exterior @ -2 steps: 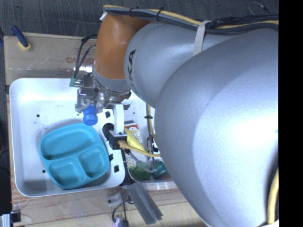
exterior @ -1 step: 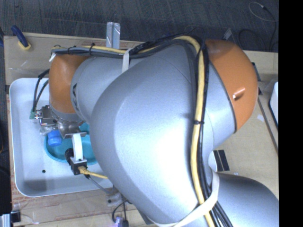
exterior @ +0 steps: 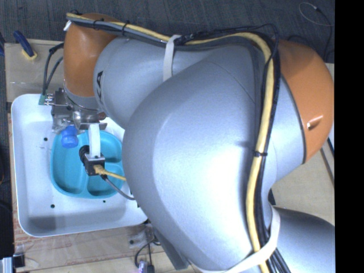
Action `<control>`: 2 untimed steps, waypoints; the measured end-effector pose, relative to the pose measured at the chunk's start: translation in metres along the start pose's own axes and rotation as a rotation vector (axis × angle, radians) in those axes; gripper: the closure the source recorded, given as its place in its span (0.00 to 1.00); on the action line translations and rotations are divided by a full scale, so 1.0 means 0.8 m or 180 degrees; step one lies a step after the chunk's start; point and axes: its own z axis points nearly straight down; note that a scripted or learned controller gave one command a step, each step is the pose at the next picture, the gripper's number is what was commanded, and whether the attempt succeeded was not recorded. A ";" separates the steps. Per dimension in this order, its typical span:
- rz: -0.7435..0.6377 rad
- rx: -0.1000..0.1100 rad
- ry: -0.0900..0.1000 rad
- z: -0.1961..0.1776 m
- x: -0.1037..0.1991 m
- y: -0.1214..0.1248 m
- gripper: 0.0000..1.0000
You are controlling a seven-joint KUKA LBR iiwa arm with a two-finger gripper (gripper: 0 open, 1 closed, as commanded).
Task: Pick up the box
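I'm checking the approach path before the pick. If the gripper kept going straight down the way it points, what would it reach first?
Most likely the blue tray lying in the white bin: the gripper hangs right over it. Depth is hard to judge from this slanted view, so how close it is remains unclear.

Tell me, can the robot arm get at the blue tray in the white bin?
Probably yes. The arm already reaches over the white bin, and its gripper hangs right above the blue tray, with nothing seen in between.
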 end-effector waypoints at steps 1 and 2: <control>-0.0587 0.0022 -0.0002 0.077 0.002 0.053 1.00; 0.0085 -0.0006 0.0003 -0.122 -0.010 0.067 1.00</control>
